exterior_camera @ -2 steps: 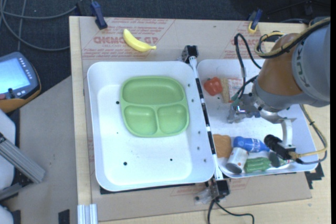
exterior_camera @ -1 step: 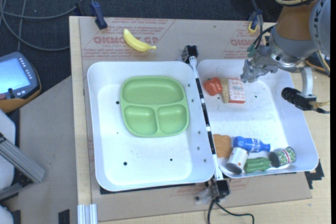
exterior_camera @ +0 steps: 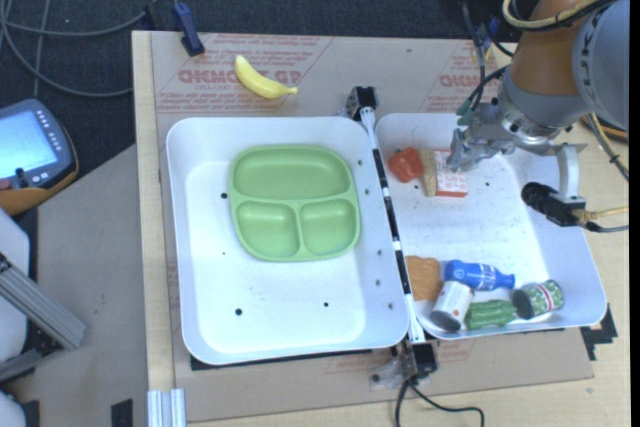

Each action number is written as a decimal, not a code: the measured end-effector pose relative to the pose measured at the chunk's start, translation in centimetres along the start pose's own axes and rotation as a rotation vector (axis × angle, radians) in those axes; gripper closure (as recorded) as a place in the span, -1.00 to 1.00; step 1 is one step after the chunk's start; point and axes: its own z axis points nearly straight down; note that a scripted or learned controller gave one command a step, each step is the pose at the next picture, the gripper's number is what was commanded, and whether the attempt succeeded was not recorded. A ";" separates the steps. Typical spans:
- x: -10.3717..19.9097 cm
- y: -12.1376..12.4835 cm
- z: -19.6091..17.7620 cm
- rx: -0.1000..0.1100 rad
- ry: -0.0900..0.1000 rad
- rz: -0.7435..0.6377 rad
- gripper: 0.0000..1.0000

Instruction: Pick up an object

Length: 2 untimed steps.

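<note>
My gripper (exterior_camera: 458,160) reaches down into the right bin (exterior_camera: 560,245) near its far end, right over a small box with a red and tan side (exterior_camera: 447,181). A red-orange object (exterior_camera: 404,164) lies just left of that box. At the bin's near end lie a tan piece (exterior_camera: 422,277), a blue bottle (exterior_camera: 478,274), a white cup (exterior_camera: 450,306), a green item (exterior_camera: 489,314) and a small can (exterior_camera: 541,297). The grey arm with its orange band (exterior_camera: 560,15) comes in from the upper right.
A green divided plate (exterior_camera: 295,201) sits in the left bin (exterior_camera: 200,245). A yellow banana (exterior_camera: 261,79) lies on the cardboard behind the bins. A black clamp (exterior_camera: 361,101) sits where the two bins meet at the far side.
</note>
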 end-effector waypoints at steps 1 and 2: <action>0.0 0.0 0.0 -0.001 0.000 0.000 -1.00; 0.1 -0.1 7.4 -0.009 -0.003 0.001 -1.00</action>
